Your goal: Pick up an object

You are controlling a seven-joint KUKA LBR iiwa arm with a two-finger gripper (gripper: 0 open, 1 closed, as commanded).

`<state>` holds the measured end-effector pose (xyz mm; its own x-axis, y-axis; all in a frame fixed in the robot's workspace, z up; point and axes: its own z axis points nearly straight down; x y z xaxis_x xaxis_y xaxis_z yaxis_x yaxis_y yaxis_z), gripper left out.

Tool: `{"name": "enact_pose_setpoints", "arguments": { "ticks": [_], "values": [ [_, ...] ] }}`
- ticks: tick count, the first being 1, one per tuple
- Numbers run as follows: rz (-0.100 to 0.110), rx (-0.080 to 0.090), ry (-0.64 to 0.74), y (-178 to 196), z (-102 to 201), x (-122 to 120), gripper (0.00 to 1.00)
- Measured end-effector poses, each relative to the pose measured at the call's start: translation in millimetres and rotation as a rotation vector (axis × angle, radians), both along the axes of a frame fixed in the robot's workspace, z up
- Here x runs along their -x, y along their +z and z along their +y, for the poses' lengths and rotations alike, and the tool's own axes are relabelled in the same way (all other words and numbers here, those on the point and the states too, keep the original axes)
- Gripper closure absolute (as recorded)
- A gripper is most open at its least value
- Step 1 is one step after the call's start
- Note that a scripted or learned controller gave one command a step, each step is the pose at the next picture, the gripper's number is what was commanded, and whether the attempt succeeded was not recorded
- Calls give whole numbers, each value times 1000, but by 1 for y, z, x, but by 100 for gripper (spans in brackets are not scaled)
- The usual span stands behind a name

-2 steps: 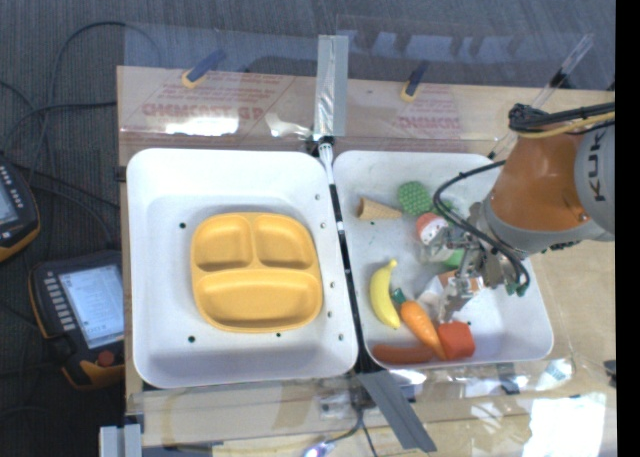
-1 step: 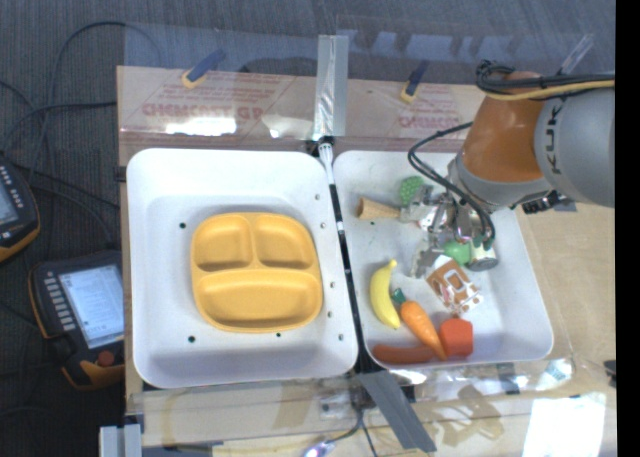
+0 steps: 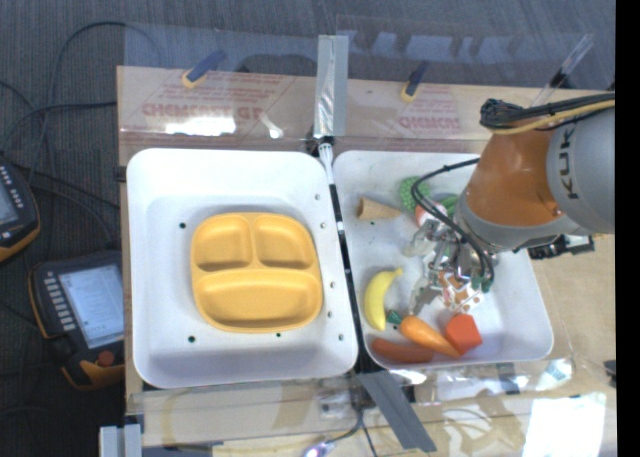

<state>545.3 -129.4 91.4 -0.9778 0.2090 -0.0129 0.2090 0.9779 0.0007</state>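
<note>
My gripper (image 3: 446, 271) hangs low over the middle of the right bin (image 3: 520, 290), under the orange wrist band. Just left of it lies a yellow banana (image 3: 379, 297). An orange carrot (image 3: 426, 333) and a red-orange block (image 3: 463, 332) lie right below it, with a dark red sausage-like piece (image 3: 398, 350) along the front wall. A small white and red item (image 3: 455, 290) sits right at the gripper tip, partly hidden. Behind the gripper are a green item (image 3: 414, 191) and a brown cone (image 3: 378, 209).
The left bin (image 3: 160, 245) holds a yellow divided plate (image 3: 257, 270). A raised divider (image 3: 338, 235) separates the two bins. The arm body covers the right bin's back right part. Cables and handheld pendants lie off the bench to the left.
</note>
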Motion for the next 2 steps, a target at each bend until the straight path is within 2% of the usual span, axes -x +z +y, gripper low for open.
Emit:
{"name": "enact_pose_setpoints", "arguments": {
  "ticks": [1,2],
  "values": [
    [12,-1,-177,0,0,-115,0],
    [1,1,-112,-1,-19,-51,0]
  ]
}}
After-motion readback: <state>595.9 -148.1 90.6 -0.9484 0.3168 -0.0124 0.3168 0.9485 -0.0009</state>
